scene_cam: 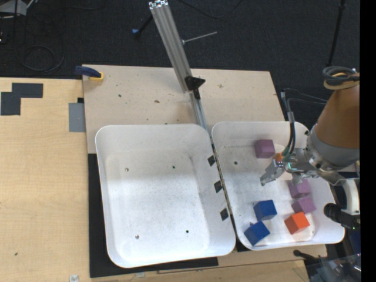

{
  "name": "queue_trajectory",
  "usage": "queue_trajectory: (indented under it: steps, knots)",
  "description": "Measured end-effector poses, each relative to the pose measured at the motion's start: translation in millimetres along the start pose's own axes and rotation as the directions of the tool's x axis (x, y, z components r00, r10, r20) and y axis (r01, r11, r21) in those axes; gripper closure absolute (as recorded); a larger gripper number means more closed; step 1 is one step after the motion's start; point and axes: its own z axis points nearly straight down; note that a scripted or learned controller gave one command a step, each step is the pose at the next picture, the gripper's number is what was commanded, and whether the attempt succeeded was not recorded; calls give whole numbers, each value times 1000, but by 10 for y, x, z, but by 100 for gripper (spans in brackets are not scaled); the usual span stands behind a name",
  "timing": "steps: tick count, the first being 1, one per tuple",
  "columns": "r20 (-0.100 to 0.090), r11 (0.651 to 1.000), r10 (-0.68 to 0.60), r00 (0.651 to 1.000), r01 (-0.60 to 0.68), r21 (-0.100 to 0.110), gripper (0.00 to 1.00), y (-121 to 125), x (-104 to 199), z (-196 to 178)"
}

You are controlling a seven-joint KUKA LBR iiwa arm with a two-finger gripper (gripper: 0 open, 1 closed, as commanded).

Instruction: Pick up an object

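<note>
The right bin (235, 140) holds several small blocks. A purple block (264, 148) lies towards its back. Two more purple blocks (299, 188) (304, 204) sit by the right wall, with an orange block (297, 222) in front of them. Two blue blocks (265, 209) (257, 232) lie near the front. My gripper (273, 174) hangs over the middle of this bin, between the back purple block and the upper blue block. It is just left of the right-hand purple blocks, and I see no block in it.
The left bin (117, 140) stands beside the right one, with black clips (218, 185) along the shared wall. A slanted metal rail (173, 40) rises behind the bins. The arm's orange band (343, 110) looms over the right bin's right edge.
</note>
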Motion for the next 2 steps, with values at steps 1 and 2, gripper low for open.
queue_trajectory:
  steps: [1,2]
  knots:
    - [-1,1000,-2,1000,2,8,0,-32,31,643]
    - [0,1000,-1,1000,1,-1,0,-8,66,1251]
